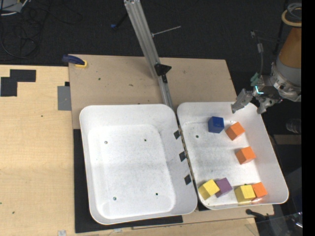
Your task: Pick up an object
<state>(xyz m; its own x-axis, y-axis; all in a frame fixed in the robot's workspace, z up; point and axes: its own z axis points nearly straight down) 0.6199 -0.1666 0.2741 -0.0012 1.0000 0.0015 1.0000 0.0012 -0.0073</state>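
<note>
The gripper (250, 101) is hovering over the right bin's (275, 166) far corner, fingers spread and holding nothing. The blue cube (215, 124) is sitting in that bin, just beside an orange cube (235, 131). It looks light and rigid; its free flat sides suit the grasp.

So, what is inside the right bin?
Inside the right bin: one blue cube, three orange cubes, two yellow cubes, one purple cube. Anything beneath them is covered.
</note>
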